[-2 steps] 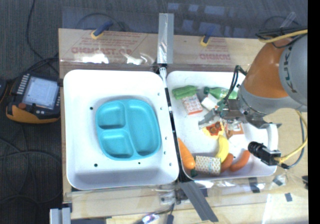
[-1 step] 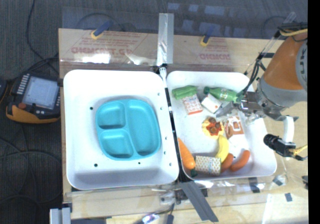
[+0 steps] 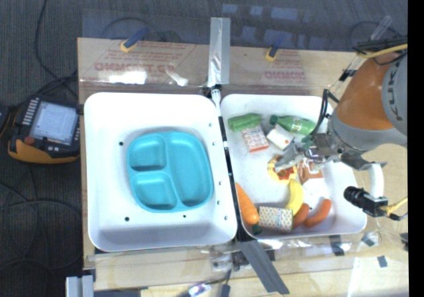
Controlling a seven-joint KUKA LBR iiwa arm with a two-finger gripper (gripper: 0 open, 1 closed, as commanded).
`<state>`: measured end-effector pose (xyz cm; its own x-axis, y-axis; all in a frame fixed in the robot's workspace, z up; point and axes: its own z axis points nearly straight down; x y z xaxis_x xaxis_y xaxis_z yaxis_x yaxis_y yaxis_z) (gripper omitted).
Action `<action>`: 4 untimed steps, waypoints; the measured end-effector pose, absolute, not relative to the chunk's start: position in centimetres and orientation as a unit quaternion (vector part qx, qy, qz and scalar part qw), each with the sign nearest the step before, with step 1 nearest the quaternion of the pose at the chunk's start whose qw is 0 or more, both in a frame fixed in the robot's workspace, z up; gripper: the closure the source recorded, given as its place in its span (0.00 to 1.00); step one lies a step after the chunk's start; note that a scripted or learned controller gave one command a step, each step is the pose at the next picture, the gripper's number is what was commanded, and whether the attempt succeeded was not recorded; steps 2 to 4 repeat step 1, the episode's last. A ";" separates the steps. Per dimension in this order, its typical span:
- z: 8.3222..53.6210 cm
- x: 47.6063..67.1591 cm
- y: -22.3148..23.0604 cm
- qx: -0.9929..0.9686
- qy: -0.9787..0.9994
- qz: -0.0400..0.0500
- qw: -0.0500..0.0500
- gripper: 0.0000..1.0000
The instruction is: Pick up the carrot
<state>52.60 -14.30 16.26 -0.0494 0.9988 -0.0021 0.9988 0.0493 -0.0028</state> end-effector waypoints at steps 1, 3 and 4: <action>17.0 53.8 -10.9 -0.526 -0.851 0.001 0.001 0.00; 17.0 53.8 -10.9 -0.526 -0.851 0.001 0.001 0.00; 17.0 53.8 -10.9 -0.526 -0.851 0.001 0.001 0.00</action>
